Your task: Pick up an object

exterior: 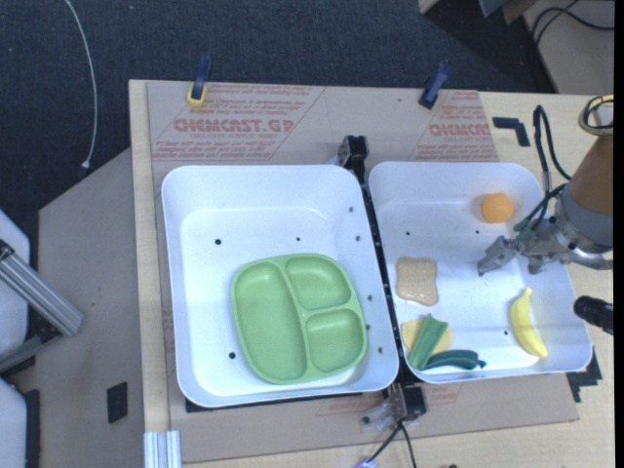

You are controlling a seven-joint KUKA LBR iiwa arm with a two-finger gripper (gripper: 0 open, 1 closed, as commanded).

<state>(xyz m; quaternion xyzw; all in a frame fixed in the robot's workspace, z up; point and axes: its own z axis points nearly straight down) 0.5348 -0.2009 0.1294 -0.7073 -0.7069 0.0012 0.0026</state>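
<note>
Nearest us lies the green-handled tool (pixel 444 355). Our gripper (pixel 490 259), fingers apart and empty, should descend squarely over the orange ball (pixel 496 208).

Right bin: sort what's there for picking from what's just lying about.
For the job: orange ball, bread slice, banana, green item, pincer.
Lying about: green tray, clamps.

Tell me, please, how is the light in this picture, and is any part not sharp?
Camera view: light is even and soft; the green tray casts only a faint shadow in the left bin. The orange ball and banana look slightly soft. The hand is small and a little blurred.
</note>
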